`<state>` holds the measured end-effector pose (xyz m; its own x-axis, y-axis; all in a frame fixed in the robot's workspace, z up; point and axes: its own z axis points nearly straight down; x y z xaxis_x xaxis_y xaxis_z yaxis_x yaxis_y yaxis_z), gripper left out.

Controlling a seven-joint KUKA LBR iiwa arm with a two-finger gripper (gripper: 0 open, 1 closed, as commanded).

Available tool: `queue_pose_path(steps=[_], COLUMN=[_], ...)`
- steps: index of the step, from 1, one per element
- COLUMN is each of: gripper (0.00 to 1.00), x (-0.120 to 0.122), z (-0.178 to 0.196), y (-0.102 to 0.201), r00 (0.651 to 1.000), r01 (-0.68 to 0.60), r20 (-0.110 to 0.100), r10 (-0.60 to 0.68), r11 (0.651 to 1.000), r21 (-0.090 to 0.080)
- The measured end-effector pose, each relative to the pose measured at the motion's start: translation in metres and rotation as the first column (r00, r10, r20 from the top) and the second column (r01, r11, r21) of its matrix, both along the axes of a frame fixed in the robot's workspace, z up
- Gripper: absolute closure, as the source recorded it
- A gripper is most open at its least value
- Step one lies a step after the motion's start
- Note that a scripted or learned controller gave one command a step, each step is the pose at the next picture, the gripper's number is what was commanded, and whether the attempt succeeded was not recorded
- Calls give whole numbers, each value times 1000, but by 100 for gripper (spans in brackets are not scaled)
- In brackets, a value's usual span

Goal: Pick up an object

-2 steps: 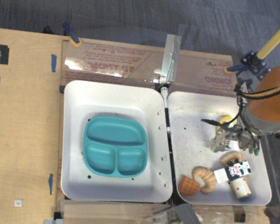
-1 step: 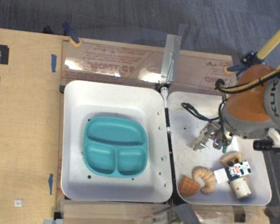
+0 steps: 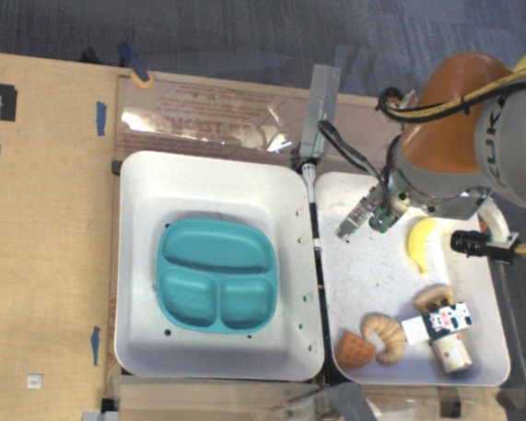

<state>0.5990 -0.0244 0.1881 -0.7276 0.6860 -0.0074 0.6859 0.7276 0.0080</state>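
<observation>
My gripper point(image 3: 363, 226) hangs over the upper left part of the right bin point(image 3: 498, 311). Its two fingers stand apart, so it is open, with nothing between them. A yellow banana point(image 3: 420, 243) lies just to the gripper's right. Toward the bin's front lie a tan croissant point(image 3: 386, 335), an orange waffle-like wedge point(image 3: 356, 349), a small black-and-white patterned bottle point(image 3: 444, 329) and a brown pastry point(image 3: 433, 296) partly behind the bottle. The gripper touches none of them.
The left bin point(image 3: 144, 194) holds a teal divided plate point(image 3: 217, 275). A raised rim point(image 3: 314, 256) separates the two bins. The grey and orange arm point(image 3: 457, 122) covers the right bin's back corner. Cardboard bench surface point(image 3: 30, 229) lies to the left.
</observation>
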Motion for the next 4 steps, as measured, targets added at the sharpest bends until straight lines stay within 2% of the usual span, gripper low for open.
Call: queue_pose_path(steps=[1, 2, 3, 4], gripper=[100, 100, 100, 100], x=[-11, -64, -118, -120], z=[-3, -4, 105, 30], y=[15, 102, 108, 135], r00=[755, 302, 629, 888], r01=[656, 953, 777, 460], r20=[-8, -14, -8, -14], r10=[-656, -953, -777, -460], r11=[755, 302, 629, 888], r21=[0, -5, 5, -3])
